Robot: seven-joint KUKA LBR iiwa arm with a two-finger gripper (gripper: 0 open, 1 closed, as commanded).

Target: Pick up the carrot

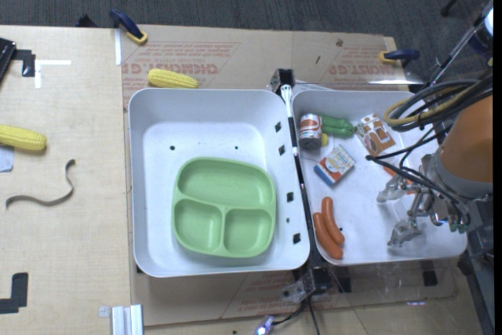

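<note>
The carrot (329, 230), orange-red and elongated, lies along the front left of the right bin (369, 251), close to the wall between the bins. My gripper (398, 214) hangs over the right side of the same bin, well to the right of the carrot and apart from it. Its two metal fingers (390, 193) are spread open with only white bin floor between them.
The back of the right bin holds a small can (311, 129), a green vegetable (338, 125), a snack packet (375, 133) and a small box (336, 164). A green divided plate (226, 207) sits in the left bin (157, 169). Corn cobs (172, 78) lie outside on the bench.
</note>
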